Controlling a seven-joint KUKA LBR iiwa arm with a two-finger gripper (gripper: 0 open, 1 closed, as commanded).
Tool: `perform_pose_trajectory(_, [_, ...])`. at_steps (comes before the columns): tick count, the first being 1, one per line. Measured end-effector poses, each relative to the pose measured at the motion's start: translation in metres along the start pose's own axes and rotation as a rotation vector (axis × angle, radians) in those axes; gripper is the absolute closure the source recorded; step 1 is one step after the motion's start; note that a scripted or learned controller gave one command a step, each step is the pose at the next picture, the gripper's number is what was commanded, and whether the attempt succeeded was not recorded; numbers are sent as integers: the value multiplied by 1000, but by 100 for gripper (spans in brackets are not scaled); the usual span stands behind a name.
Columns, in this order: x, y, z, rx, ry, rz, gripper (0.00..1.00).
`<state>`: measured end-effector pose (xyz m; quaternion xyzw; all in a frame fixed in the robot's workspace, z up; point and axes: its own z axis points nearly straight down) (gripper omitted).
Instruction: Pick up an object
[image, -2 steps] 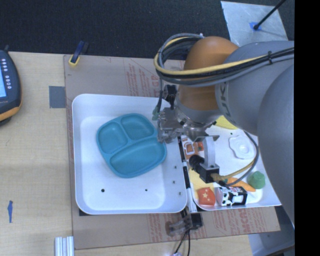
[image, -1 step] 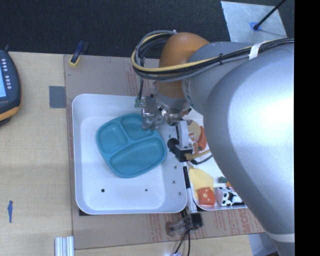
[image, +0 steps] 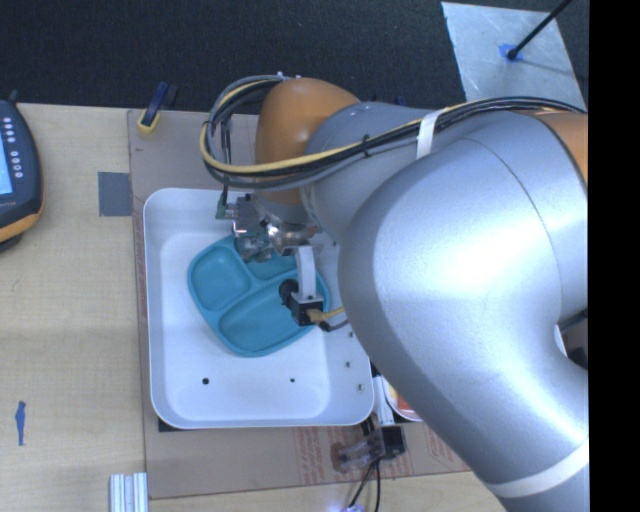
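Arm (image: 470, 280) overhead — gripper (image: 268, 238) touching blue tray (image: 245, 300).

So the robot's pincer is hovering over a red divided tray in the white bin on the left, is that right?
Not quite: the tray is blue, not red, as the camera view shows. The rest holds: it is divided, it lies in the left white bin, and the pincer is over it.
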<state>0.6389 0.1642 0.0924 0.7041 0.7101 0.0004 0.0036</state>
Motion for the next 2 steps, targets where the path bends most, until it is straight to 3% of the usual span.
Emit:
perform_pose_trajectory(1, [-32,-88,-6,-12,5,6,100])
perform_pose_trajectory(2, [-29,-128,-5,-16,3,9,100])
